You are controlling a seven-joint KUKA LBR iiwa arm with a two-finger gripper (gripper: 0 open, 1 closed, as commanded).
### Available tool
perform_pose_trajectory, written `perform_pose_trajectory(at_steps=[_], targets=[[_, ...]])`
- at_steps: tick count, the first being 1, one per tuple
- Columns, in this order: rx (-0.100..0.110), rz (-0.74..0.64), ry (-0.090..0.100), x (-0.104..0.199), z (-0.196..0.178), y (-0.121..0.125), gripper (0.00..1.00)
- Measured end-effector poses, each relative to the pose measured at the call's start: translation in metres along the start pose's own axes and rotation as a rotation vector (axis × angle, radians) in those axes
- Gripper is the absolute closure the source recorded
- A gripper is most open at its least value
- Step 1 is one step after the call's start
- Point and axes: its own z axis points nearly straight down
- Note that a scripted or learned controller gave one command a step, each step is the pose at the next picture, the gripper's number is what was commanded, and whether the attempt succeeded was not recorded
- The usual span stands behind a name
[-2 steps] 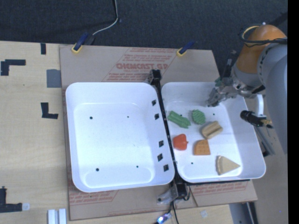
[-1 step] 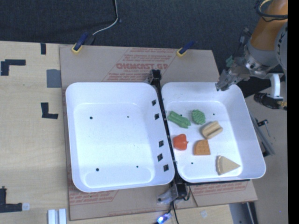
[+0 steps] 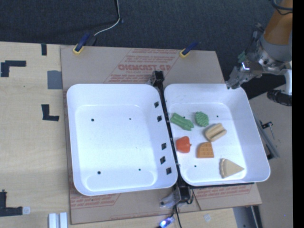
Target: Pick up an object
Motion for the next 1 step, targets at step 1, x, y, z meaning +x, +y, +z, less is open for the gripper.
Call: perform_pose_trajectory(at_steps=[1], targets=[[0.001, 0.001, 0.0, -0.0101, -0.0095, -0.0002, 1.0]])
